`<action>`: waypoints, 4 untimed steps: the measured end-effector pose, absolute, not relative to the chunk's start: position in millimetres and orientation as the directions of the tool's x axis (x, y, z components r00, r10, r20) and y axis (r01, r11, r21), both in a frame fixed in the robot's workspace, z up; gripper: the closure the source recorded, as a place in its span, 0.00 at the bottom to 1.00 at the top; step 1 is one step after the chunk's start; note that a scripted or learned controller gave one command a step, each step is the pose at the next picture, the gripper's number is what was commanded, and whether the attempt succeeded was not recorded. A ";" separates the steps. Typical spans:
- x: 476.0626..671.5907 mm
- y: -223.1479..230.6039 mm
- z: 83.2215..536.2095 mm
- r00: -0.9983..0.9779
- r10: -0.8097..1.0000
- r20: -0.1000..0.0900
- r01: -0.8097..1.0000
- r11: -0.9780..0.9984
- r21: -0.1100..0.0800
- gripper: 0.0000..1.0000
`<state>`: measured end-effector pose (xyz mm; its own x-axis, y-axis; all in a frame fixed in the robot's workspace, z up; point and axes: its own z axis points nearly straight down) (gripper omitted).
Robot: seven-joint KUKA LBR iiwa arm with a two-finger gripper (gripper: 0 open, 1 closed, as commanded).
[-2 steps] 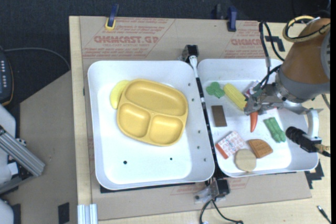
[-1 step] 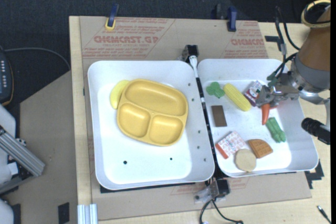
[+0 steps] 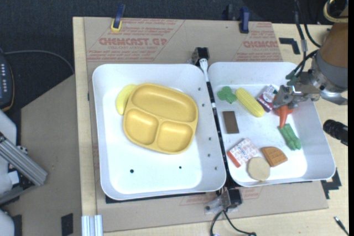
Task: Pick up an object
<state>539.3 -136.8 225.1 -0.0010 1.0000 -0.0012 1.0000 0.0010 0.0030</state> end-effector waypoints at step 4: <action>636.8 32.5 213.9 -0.002 1.000 0.000 1.000 0.002 0.003 1.00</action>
